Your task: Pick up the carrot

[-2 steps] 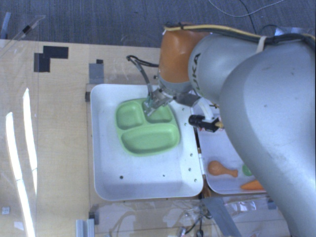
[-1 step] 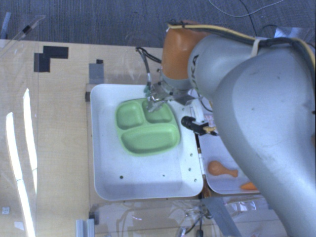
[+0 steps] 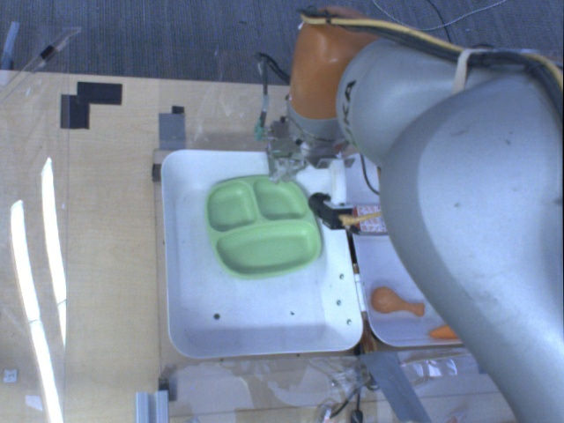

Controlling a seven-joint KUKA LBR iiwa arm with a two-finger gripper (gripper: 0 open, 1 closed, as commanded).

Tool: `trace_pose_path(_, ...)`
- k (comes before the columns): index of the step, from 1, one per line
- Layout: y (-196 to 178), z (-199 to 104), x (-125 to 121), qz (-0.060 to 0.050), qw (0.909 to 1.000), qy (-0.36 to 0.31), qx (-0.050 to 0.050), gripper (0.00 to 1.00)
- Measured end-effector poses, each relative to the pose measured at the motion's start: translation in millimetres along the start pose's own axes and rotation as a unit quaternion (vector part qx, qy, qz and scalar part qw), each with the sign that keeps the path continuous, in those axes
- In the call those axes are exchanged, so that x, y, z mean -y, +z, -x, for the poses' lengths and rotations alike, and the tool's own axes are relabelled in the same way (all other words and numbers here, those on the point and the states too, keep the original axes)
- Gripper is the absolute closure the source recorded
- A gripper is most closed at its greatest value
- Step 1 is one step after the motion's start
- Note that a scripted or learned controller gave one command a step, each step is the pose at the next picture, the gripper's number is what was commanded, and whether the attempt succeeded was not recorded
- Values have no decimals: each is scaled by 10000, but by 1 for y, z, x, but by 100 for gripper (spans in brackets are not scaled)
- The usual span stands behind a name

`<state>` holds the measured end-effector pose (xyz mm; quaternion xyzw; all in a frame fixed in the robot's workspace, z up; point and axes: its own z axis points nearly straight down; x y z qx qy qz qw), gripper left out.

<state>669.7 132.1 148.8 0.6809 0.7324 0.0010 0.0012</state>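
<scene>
Small orange carrot (image 3: pixel 443 331) lying ungrasped in right white bin (image 3: pixel 388 324); end effector (image 3: pixel 284 167) over left bin, finger state indiscernible.

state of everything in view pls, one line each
plate: green, three compartments, flat in the left bin, nothing in it
left bin: holds the plate
drumstick: lying in the right bin
carrot: lying in the right bin, partly hidden by the arm, not picked up
tool: over the left bin's far edge, by the plate
arm: covering much of the right bin
</scene>
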Motion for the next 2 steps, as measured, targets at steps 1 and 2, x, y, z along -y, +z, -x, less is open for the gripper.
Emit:
trace_pose_path(1, -73, 73, 4, 13, 9969, -787, 6, 100)
trace_pose_path(2, 39, 22, 4, 64, 9944, -1054, -23, 100)
